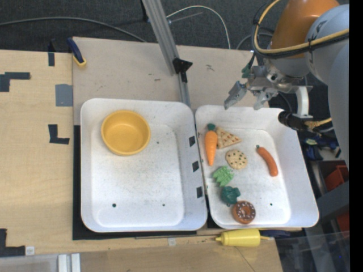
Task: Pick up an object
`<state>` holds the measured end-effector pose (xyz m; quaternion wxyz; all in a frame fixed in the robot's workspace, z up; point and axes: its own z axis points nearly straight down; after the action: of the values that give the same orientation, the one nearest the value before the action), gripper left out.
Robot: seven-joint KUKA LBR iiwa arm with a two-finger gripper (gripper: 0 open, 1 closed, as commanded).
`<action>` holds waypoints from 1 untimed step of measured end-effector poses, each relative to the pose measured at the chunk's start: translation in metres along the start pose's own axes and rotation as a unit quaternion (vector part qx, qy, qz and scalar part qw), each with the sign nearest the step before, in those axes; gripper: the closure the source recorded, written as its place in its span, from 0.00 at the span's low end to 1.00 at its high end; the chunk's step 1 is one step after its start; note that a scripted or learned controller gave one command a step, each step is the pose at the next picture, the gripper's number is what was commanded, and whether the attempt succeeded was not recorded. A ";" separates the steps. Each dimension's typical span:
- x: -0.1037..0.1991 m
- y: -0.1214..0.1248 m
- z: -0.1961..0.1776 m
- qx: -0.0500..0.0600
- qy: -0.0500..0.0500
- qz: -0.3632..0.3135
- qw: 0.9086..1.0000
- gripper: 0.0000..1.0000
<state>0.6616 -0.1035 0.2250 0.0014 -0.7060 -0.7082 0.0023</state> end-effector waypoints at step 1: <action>0.004 0.008 0.050 0.000 0.000 0.000 1.000 0.00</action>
<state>0.6697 -0.0994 0.1747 0.0015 -0.7058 -0.7084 0.0024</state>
